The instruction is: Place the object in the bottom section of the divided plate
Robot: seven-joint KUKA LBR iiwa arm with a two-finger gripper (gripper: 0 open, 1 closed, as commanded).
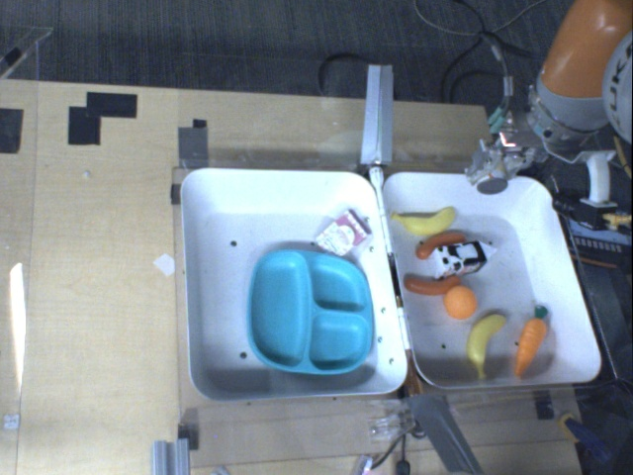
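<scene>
Wooden bench, 2 white bins (203, 295), blue divided plate (312, 310), gripper (492, 173) above right bin

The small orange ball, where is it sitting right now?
The small orange ball lies in the right white bin, touching a red sausage, with a yellow banana just below it.

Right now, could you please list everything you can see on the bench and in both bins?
Divided plate: one, blue, left bin.
Small packet: one, white and pink, left bin, just above the plate.
Bananas: two, yellow, right bin; one near the top, one at the bottom.
Sausages: two, red-brown, right bin, upper and lower.
Cow-patterned toy: one, black and white, right bin.
Orange: one, orange, right bin centre.
Carrot: one, orange, right bin lower right.
Bins: two, white, left and right.
Gripper: one, grey, over right bin's top edge.
</scene>
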